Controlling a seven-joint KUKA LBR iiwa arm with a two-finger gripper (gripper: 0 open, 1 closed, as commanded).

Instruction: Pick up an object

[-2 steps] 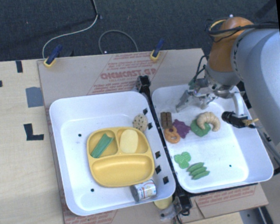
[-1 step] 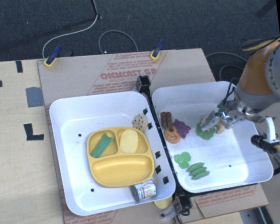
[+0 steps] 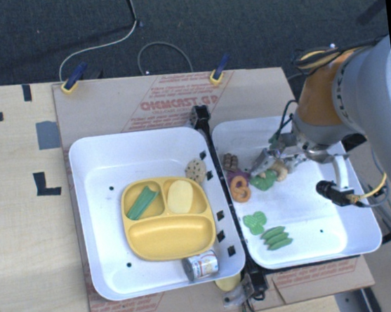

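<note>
The gripper point(image 3: 271, 166) is low in the right bin point(image 3: 347, 239), over a green piece point(image 3: 262, 182) near a doughnut point(image 3: 240, 188) — how it stands, I cannot tell. Peas point(image 3: 277, 238) lie nearer the front. The left bin point(image 3: 91, 200) holds a yellow tray point(image 3: 169, 232) and a can point(image 3: 201, 265).

— Where does the camera sit?
— Fixed above the pale wooden bench point(image 3: 21, 230), looking down at a slant on both shallow white plastic bins point(image 3: 83, 165), fairly near.
</note>
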